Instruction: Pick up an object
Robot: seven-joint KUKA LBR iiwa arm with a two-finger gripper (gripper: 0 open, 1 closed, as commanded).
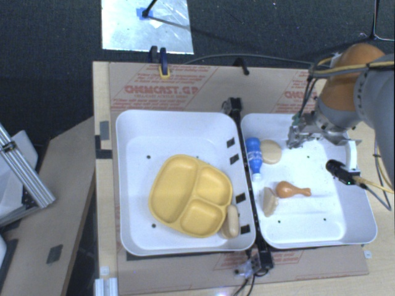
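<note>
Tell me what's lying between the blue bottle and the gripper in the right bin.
In the camera view, a round beige piece lies between the blue bottle and the gripper, right beside the bottle; from there to the gripper is bare white bin floor.

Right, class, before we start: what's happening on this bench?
A grey robot arm reaches in from the right, its claw hanging over the right bin near a beige round object and a blue bottle. An orange drumstick-shaped toy lies further in. The left bin holds a yellow divided tray. Nothing is visibly gripped.
</note>
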